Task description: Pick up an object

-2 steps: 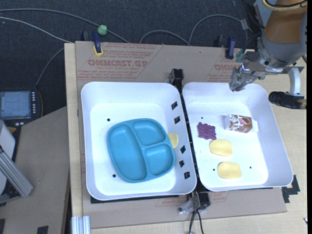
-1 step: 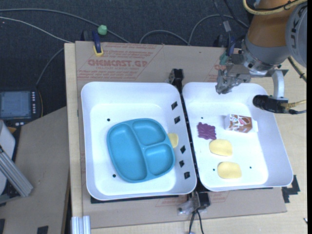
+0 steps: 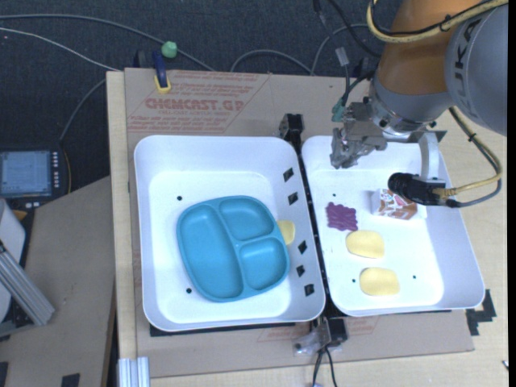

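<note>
On the worktop (image 3: 201,95) we see two white bins. The left bin (image 3: 153,216) holds a blue divided tray (image 3: 232,247). The gripper (image 3: 348,153) hovers over the right bin's (image 3: 451,248) far edge, apart from a purple object (image 3: 341,216), two yellow pieces (image 3: 365,244) and a small packet (image 3: 395,204).

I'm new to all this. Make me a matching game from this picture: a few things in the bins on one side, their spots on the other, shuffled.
Things:
1. blue divided plastic tray
2. purple grape-like bunch
3. small red-and-white packet
4. gripper

Places:
A. right bin, beside its left wall
B. above the right bin's far end
C. left bin
D. right bin, under a black cable end

Pairs: 1-C, 2-A, 3-D, 4-B
</note>
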Action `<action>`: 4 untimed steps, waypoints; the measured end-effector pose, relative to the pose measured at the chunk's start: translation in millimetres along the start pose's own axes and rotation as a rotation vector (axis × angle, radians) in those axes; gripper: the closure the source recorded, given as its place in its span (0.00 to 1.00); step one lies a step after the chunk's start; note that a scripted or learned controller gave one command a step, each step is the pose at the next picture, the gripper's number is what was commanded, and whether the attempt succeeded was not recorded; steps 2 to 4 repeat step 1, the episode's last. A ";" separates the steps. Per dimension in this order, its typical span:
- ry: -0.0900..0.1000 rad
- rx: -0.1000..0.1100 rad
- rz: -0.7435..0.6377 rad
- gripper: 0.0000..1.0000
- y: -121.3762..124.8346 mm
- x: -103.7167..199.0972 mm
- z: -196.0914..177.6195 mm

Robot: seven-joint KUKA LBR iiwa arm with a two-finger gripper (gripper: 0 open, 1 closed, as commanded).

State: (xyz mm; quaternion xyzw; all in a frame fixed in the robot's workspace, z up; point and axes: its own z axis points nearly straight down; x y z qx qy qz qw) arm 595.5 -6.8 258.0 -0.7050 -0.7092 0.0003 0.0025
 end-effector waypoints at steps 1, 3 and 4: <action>-0.001 0.001 0.000 1.00 -6.9 49.7 14.5; -0.001 0.001 0.000 1.00 -6.9 49.7 14.5; -0.001 0.001 0.000 1.00 -6.9 49.7 14.5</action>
